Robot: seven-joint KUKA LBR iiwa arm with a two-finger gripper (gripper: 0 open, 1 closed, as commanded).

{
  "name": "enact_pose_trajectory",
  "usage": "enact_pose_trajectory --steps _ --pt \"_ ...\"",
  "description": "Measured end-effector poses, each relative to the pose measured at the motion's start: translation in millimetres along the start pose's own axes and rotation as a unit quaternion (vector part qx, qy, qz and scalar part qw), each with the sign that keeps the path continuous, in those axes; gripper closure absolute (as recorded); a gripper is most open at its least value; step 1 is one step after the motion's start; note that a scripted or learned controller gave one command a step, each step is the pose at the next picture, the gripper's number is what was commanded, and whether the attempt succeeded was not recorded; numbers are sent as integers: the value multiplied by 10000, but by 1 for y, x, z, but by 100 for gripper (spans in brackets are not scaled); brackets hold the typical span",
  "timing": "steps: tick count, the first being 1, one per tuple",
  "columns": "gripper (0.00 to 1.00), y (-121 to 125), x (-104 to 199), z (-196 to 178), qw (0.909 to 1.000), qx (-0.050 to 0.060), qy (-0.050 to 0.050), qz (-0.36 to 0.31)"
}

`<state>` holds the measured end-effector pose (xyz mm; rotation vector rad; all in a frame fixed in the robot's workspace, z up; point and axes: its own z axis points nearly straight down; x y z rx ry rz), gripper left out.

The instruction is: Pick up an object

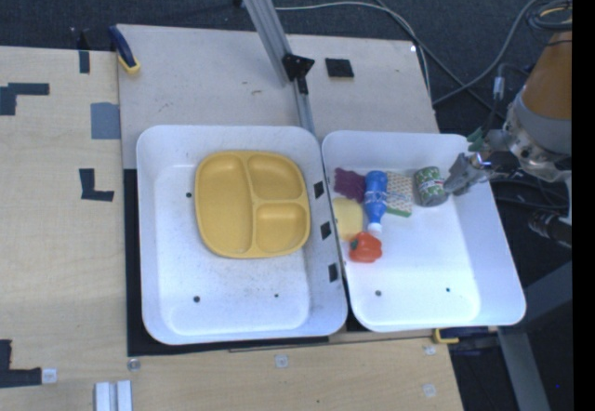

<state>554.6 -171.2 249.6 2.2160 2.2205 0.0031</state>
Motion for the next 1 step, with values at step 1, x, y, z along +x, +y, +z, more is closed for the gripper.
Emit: enact_pose_trajectory --steps 1 --pt "100 1 0 -29 10000 12 6 1"
